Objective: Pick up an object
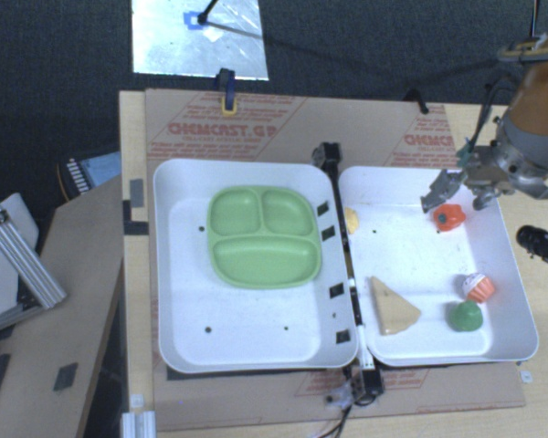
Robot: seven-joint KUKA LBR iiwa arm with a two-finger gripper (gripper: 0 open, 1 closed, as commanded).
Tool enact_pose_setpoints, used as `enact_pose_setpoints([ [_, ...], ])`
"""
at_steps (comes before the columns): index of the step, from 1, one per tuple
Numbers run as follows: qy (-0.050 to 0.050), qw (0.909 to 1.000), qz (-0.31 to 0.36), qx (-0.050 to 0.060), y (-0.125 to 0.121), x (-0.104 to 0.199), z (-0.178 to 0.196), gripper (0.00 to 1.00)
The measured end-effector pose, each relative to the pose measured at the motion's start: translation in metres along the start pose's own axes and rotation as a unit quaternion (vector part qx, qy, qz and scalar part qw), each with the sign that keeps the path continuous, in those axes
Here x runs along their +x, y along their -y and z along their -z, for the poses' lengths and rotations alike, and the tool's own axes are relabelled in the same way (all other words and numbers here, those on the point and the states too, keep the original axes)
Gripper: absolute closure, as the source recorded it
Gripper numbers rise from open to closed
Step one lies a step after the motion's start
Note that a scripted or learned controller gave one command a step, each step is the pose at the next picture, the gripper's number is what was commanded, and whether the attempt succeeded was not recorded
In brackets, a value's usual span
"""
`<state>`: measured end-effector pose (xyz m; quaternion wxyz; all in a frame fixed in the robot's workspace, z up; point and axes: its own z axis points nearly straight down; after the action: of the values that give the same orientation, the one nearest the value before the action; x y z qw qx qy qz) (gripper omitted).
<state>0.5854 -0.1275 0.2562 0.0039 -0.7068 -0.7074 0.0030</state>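
My gripper (459, 197) hangs over the back right of the right bin (411, 185), its two fingers spread apart and open. A small red-orange fruit with a green top (448, 218) lies on the bin floor just below and between the fingertips; nothing shows it being gripped. Further forward in the same bin lie a tan wedge (395, 307), a green ball (466, 318) and an orange-and-white piece (478, 286). A small yellow piece (351, 217) sits by the bin's left wall.
The left bin (178, 318) holds a green divided plate (263, 237). A black clip strip (333, 235) runs between the bins. The arm's grey body (534, 144) rises at the right edge. A metal rail (18, 254) stands left of the bench.
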Motion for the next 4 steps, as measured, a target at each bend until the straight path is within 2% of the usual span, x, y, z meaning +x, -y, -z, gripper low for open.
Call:
enact_pose_setpoints([
  [1, 0.001, 1.0, 0.001, -0.005, -0.002, 0.0, 0.006, 0.0],
  [3, 0.001, 1.0, 0.0, -0.005, 0.007, -0.009, -0.102, 0.0],
  [4, 0.0, 1.0, 0.0, -0.004, 0.006, -0.001, -0.162, 0.0],
])
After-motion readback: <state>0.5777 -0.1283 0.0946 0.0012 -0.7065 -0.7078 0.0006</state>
